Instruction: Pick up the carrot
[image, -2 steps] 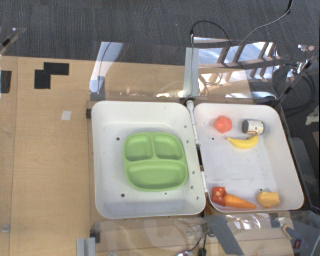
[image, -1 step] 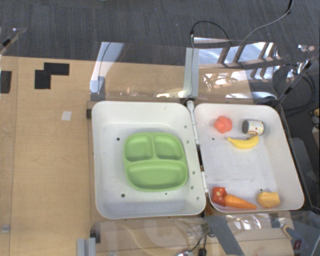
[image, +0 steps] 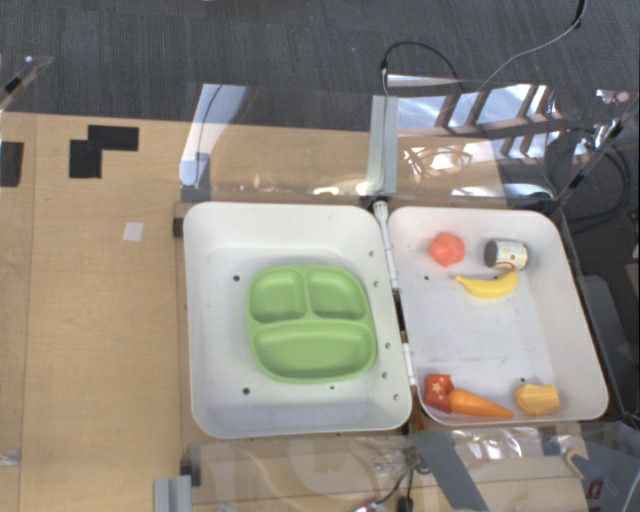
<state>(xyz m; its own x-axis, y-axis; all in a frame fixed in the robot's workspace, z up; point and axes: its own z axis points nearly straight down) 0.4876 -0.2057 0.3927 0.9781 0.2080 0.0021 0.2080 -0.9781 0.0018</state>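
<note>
A pale wooden bench (image: 90, 330) fills the left and the foreground, with dark floor beyond its far edge and a few black marks (image: 102, 146) on its top near the left. Two shallow white bins sit side by side on it, touching along their inner walls, with clear screens standing behind them. The left bin (image: 215, 300) holds a green divided plate (image: 310, 325) of three compartments, lying flat near the bin's middle.

The right bin (image: 560, 330) holds the rest. The carrot (image: 478, 404) lies flat along the bin's near wall, left of centre, thick end to the left and tip pointing right. A small red fruit (image: 438, 386) sits in the near left corner, touching the carrot's thick end. A yellow-orange lump (image: 538, 398) lies to the right of the carrot's tip, apart from it. Toward the far wall are a red round fruit (image: 447, 249), a small can (image: 507, 254) on its side, and a banana (image: 488, 286) just in front of the can.

How the gripper stands, and whether it has hold of anything, I cannot tell
</note>
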